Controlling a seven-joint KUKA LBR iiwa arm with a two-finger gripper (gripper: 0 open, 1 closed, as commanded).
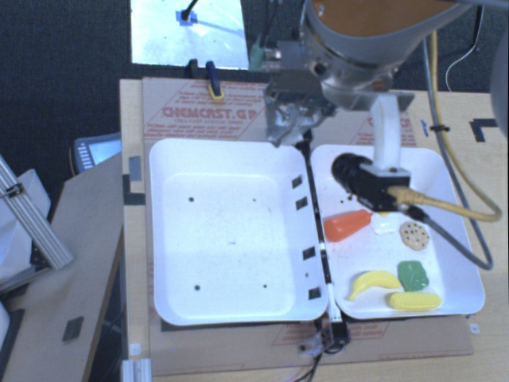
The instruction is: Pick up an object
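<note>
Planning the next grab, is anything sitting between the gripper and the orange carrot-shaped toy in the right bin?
Nothing visible does. The gripper hangs over the bins' far edge; the orange carrot-shaped toy lies uncovered in the right white bin.

Dark carpeted floor (64,46), pale wooden bench (87,237), shiny metal sheet (187,22)

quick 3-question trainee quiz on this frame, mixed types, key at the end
1. True or false: the carrot lies in the left bin.
2. Which item sits nearest the right bin's front edge? A) cookie B) yellow corn-like piece C) carrot
3. Fill in: the banana lies just left of the ___ item.

Key: 1 false; 2 B; 3 green
</note>
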